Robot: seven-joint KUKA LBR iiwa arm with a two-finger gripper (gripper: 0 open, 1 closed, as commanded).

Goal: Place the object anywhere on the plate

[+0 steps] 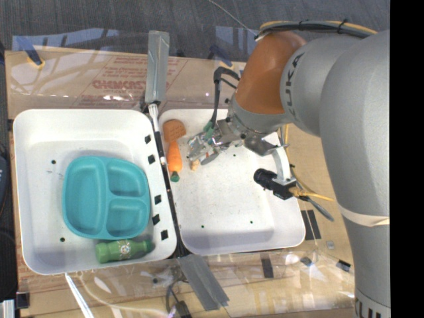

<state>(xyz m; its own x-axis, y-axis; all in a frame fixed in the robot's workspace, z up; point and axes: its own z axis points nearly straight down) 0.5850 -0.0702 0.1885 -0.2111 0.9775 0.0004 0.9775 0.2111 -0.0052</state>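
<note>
A teal divided plate [106, 196] lies in the left bin [33, 138]. In the right bin [232, 230], an orange carrot [174, 159] with a green end rests against the left wall. A brown, bread-like piece [174, 129] sits just behind it in the corner. My gripper [201, 150] hangs low over the right bin's back left area, just right of the carrot. Nothing shows held in it.
A green bottle [123, 248] lies on its side in the left bin, at the plate's front edge. The dividing walls of the two bins run between the plate and the carrot. My arm covers the right bin's back right part.
</note>
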